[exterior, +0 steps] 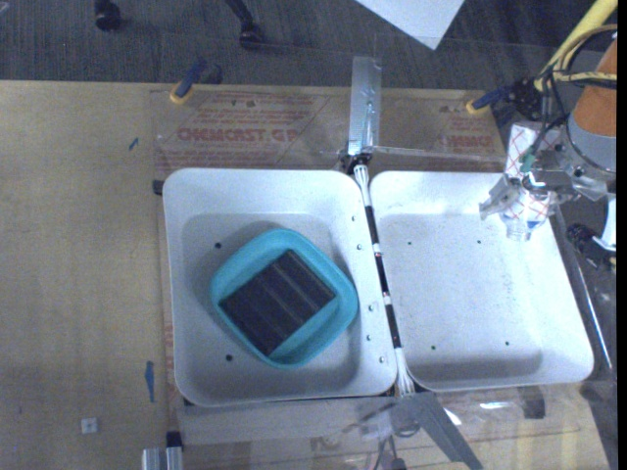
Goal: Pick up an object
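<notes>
Arm waits at the right bin's far corner; the only object lies in the left bin.

The blue dish [284, 295] with a dark ridged insert sits mid left bin [196, 199], tilted. The gripper [519, 204] hangs at two o'clock over the right bin [470, 331], well apart from the dish, probably parked between tries; whether its jaws are open, I cannot tell.

We read red print "CHEMCAST GP" on the clear sheet [245, 130] behind the bins; rest is too blurred.
</notes>
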`<action>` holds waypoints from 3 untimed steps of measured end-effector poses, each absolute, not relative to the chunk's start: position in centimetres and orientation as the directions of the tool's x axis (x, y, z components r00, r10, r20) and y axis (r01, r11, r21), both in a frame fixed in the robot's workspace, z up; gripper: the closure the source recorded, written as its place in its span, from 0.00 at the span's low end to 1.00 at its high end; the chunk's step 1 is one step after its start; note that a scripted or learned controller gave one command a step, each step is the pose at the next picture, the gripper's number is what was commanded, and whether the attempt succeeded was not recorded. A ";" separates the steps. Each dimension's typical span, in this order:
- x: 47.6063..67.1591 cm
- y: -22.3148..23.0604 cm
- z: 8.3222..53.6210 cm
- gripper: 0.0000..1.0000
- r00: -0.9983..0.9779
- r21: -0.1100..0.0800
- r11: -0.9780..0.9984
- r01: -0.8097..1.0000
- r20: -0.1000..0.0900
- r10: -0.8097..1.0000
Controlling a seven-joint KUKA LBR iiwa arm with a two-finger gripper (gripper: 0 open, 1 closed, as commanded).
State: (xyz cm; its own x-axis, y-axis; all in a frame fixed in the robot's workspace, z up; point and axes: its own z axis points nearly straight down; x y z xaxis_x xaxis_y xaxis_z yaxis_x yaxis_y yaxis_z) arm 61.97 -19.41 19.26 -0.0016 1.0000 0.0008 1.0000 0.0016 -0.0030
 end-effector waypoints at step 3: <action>61.4 -17.8 8.7 0.00 0.343 0.001 -0.343 0.939 0.001 0.939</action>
State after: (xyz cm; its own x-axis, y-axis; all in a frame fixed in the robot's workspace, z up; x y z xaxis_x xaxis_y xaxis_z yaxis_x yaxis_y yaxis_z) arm 61.45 -17.84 8.75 0.3426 0.9395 0.0007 0.9395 -0.3426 0.0011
